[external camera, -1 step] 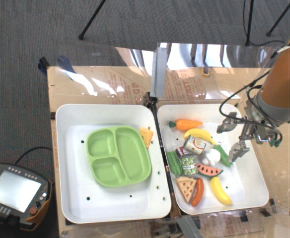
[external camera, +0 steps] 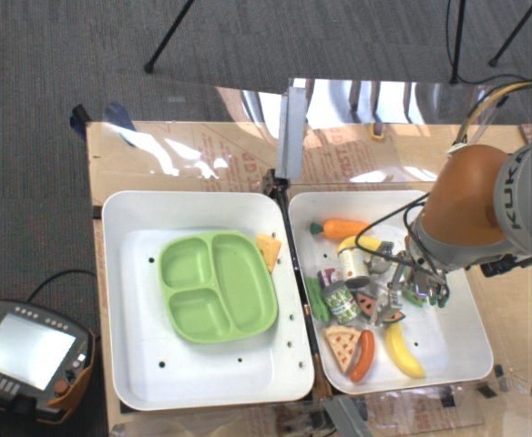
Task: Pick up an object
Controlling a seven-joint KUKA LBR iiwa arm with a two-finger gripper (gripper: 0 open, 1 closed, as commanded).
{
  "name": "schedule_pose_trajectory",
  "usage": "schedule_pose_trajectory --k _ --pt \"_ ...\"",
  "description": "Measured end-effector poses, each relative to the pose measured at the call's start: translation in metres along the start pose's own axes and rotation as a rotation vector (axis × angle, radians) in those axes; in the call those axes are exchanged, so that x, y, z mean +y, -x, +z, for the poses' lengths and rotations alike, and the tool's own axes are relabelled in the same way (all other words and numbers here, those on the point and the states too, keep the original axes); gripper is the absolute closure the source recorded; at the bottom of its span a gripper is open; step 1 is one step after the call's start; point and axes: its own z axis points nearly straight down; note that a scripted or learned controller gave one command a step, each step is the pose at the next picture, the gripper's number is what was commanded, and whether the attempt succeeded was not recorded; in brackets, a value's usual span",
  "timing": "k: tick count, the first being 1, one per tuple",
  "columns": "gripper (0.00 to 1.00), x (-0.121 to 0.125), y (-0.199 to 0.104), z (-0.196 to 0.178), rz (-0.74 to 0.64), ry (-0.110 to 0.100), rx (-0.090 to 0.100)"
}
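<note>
**Right now: gripper hanging low over the right bin's pile**

You are looking at the arm (external camera: 471, 209) reaching in from three o'clock, with the gripper (external camera: 395, 306) sitting just above the toys in the right bin (external camera: 466, 349). You cannot tell whether it is open or closed, and nothing is showing clamped in it. Around it, a carrot (external camera: 341, 228) is lying at eleven o'clock, a can (external camera: 342, 302) at nine, a banana (external camera: 402, 350) at six, and a pizza slice (external camera: 342, 345) beside a sausage (external camera: 363, 356) at seven. A watermelon wedge (external camera: 366, 306) is resting just left of the gripper. In the left bin (external camera: 125, 244), a green tray (external camera: 218, 286) is lying with a cheese wedge (external camera: 268, 248) touching its two o'clock corner.
</note>
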Motion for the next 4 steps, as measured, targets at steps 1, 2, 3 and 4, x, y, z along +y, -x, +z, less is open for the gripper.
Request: schedule_pose_trajectory --k 1,2,3,4 --pt "0.0 0.064 -0.002 -0.002 0.097 -0.002 -0.004" --pt "0.0 0.043 -0.092 -0.004 0.206 0.0 -0.012" --pt "0.0 0.057 -0.004 -0.001 0.211 0.0 -0.002" --pt "0.0 0.038 -0.062 0.0 0.259 -0.001 0.002"
